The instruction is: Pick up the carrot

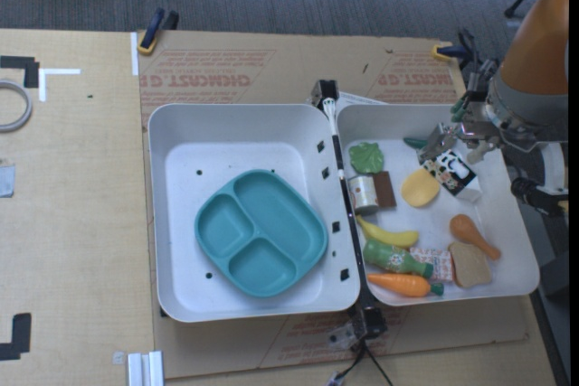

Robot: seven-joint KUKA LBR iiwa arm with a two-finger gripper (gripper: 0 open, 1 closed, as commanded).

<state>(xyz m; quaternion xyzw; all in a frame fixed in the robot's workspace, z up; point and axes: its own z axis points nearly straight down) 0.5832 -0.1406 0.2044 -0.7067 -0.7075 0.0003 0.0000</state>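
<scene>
A cardboard-covered worktop [72, 194] carries two shallow white bins side by side. The small orange toy carrot with a green stub end [401, 284] lies on its side against the front wall of the right-hand bin [525, 240], just beside a green patterned bottle-shaped toy [396, 259] and below a yellow toy banana [389, 235]. It looks light, rigid and smooth-skinned, so it may slip; gripping across its thicker middle seems safest, though the bin wall crowds that side. A tan bread-slice toy [470, 265] sits to its right. The left-hand bin [172, 140] holds a teal divided plate [261, 233]. The end effector [452, 140] hovers at the right bin's far side, well apart from the carrot; whether it is released or clenched I cannot tell.
</scene>
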